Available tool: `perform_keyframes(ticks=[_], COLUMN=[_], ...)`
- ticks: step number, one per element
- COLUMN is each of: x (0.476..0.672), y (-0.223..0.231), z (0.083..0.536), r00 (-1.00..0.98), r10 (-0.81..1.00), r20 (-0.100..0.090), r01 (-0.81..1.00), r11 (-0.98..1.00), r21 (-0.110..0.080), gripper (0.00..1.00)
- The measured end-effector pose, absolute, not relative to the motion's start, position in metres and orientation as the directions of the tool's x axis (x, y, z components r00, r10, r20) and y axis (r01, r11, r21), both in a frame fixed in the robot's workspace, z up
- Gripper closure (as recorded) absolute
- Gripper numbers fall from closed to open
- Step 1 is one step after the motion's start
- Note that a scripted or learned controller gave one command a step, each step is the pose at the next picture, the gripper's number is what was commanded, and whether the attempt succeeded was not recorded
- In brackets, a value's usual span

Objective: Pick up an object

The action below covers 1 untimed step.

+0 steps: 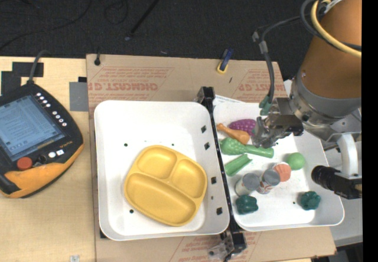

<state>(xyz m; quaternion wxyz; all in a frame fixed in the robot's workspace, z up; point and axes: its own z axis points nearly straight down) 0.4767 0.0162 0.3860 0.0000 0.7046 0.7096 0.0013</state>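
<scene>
Just pincer (264,134) above crowded toys (260,166)

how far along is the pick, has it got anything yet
Done: the arm has reached the right bin, and the gripper is low among the toy food, near the purple grapes and a green vegetable. In hand: nothing visibly held. Left: grasping an item and lifting it. The yellow divided plate sits in the left bin.
</scene>
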Motion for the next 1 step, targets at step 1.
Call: perform_keyframes(ticks=[1], x=[0.4759], y=[0.0672], z=[0.4111], r00=[-0.005], r10=[1.0], r20=[0.001], r01=[1.0], r11=[0.005], r21=[-0.001], gripper=[1.0])
